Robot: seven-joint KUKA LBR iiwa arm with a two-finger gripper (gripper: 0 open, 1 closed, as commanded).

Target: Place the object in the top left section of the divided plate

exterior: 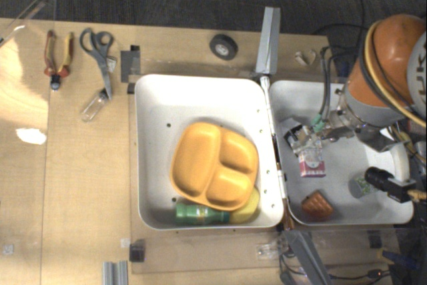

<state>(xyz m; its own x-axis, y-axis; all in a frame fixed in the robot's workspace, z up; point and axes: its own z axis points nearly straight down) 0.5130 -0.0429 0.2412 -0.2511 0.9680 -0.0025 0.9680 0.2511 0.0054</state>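
In the right-hand shallow white bin (347, 100), my gripper (308, 138) hangs low over the floor near the inner wall, just above a small clear packet with a red label (312, 165). I judge that packet to be the object I am meant to carry, since it lies nearest under me. Whether my gripper is parted or closed I cannot tell from this angle, and nothing shows as held. The packet lies flat on the bin floor, so it is not yet anywhere near its goal.

The same bin also holds a brown wedge-shaped lump (317, 205) towards the near wall and a small grey-green cylinder (360, 186) further right. Both sit apart from the packet, which leaves room to come down on it.

The left-hand shallow white bin (160, 117) holds the yellow-orange plastic divided plate (215, 167). It sits askew, its near edge propped on a green bottle (197, 213) lying on its side and on a round yellow fruit-like thing (248, 209). Because of that prop the plate looks tilted, so anything dropped in could slide. Its three sections all look bare, and the one towards the far left is my target.
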